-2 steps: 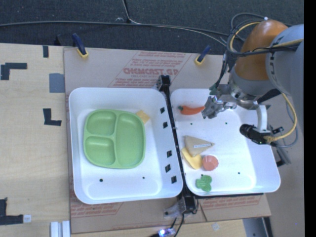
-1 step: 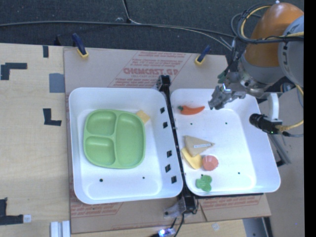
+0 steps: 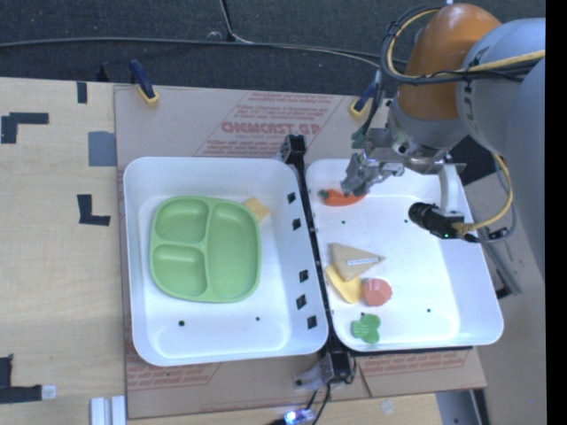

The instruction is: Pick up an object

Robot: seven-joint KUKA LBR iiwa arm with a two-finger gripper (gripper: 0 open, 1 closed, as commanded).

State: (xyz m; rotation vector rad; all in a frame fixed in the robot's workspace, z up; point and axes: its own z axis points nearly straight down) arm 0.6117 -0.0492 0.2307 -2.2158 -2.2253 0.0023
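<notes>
Nearby, gripper (image 3: 357, 184) grip unclear over orange piece (image 3: 341, 197), tan wedge (image 3: 355, 259), green tray (image 3: 205, 247) left bin.

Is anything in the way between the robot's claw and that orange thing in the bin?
Nothing visible. The gripper hangs right over the orange piece, near the right bin's back left corner; the other toys lie nearer the front.

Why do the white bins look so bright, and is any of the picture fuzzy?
In the camera view, the white bins reflect even overhead light and look slightly washed out, with soft faint shadows under the green plate; the whole view is a little soft, and the gripper above the orange piece looks blurriest.
</notes>
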